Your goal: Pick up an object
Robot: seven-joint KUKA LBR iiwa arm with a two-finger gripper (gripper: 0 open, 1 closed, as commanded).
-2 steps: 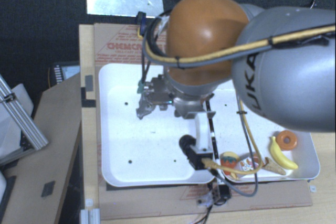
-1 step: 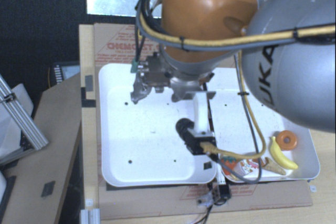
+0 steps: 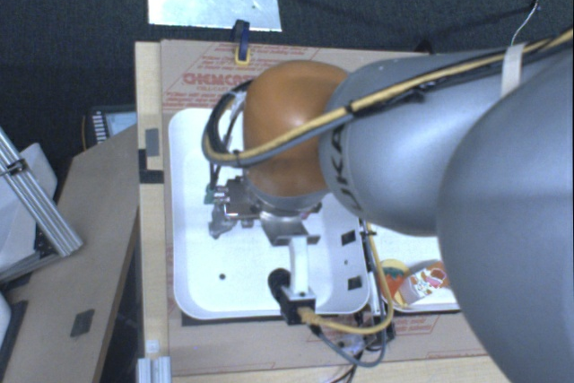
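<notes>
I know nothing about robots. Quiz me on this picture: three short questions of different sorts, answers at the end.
1. True or false: the arm reaches over the white bin on the picture's left.
2. The band above the wrist is: A green, B orange, C blue.
3. Fill the gap: a colourful packet shows below the arm, to the picture's ____ of that bin.

Key: 1 true; 2 B; 3 right.
</notes>
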